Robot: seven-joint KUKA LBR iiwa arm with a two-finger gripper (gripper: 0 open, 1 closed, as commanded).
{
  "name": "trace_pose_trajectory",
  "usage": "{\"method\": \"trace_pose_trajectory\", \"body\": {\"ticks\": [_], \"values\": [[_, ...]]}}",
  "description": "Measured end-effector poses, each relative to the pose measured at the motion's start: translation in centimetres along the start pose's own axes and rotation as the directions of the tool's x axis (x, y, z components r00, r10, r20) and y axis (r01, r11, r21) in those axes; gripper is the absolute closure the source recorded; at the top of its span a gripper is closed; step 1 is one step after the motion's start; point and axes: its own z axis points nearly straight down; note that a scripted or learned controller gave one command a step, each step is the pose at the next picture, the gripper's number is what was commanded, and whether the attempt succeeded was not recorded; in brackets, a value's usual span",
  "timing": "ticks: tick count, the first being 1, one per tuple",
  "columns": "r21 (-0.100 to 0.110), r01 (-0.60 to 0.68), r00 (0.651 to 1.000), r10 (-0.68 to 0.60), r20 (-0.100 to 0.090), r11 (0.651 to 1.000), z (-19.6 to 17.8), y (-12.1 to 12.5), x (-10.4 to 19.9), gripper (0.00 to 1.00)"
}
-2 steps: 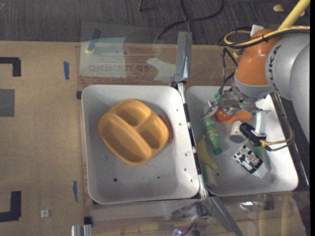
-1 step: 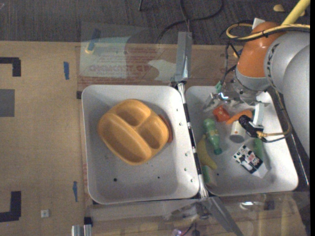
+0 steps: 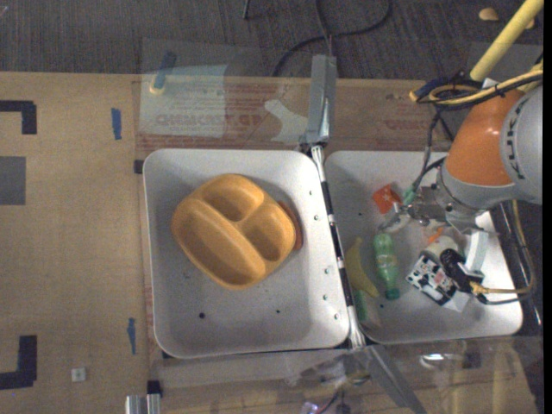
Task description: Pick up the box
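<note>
A small white box (image 3: 426, 277) with black and coloured print lies in the right bin (image 3: 448, 322), toward its front right. My gripper (image 3: 404, 216) hangs over the middle of that bin, to the upper left of the box and apart from it. It sits close to a small red-orange block (image 3: 385, 199). Nothing can be seen held in the gripper. The grey and orange arm (image 3: 487, 158) comes in from the right, above the bin's back right part.
A green bottle (image 3: 385, 264) and a yellow banana (image 3: 360, 270) lie near the right bin's left wall. An orange divided plate (image 3: 233, 229) rests in the left bin (image 3: 172, 317). Cables trail at the right edge.
</note>
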Motion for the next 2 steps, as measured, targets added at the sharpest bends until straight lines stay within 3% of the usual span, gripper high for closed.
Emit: {"method": "trace_pose_trajectory", "body": {"ticks": [1,2], "values": [[0.004,-0.183,0.983,0.183,0.002,0.983,0.2,8.1,3.7,0.0],[-0.001,-0.178,0.984,0.178,0.003,0.984,-1.1,8.4,3.9,1.0]]}}
